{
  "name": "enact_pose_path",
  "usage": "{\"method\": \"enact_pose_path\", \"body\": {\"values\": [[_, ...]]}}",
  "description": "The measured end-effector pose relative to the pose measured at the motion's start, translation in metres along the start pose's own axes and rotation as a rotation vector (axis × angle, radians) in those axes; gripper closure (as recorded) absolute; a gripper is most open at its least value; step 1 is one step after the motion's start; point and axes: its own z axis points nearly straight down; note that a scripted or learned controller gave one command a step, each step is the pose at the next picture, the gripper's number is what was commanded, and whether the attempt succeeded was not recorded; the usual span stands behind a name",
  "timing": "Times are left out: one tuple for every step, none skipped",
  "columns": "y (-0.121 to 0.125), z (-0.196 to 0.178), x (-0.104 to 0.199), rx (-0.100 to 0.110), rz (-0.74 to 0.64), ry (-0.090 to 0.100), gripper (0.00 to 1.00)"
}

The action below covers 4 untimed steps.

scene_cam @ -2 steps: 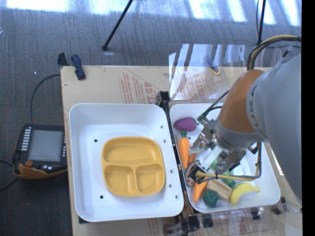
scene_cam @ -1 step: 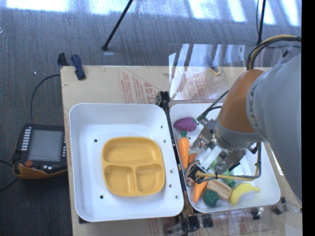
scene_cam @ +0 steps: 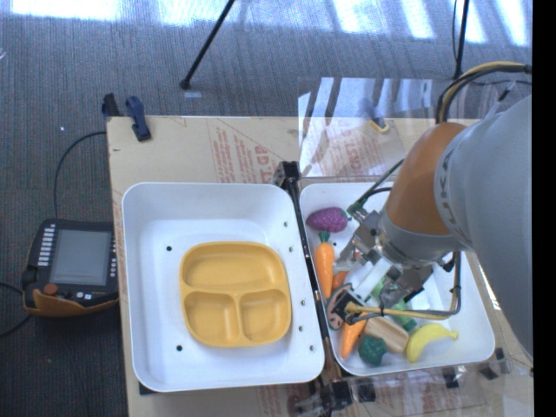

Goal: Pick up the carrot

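Hovering low in the right bin (scene_cam: 469, 315), gripper (scene_cam: 358, 272) sits just at 3 o'clock of the carrot (scene_cam: 324, 266), not lifted yet; open or closed, can't tell.

There are two white bins, the left bin (scene_cam: 148, 233) and the right bin (scene_cam: 476, 324). One yellow plate (scene_cam: 234, 294) has three compartments. There are two carrots, the long carrot (scene_cam: 324, 266) and the shorter carrot (scene_cam: 351, 339). There is one banana (scene_cam: 430, 338), one purple vegetable (scene_cam: 327, 220), one dark green vegetable (scene_cam: 373, 351) and one tan food piece (scene_cam: 390, 333). One teach pendant (scene_cam: 76, 263) is also in view.
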Motion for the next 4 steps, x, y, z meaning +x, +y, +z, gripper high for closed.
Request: {"method": "enact_pose_path", "body": {"values": [[0.0, 0.0, 0.0, 0.0, 0.0, 0.0, 0.0], [0.0, 0.0, 0.0, 0.0, 0.0, 0.0, 0.0], [0.0, 0.0, 0.0, 0.0, 0.0, 0.0, 0.0], [0.0, 0.0, 0.0, 0.0, 0.0, 0.0, 0.0]]}}
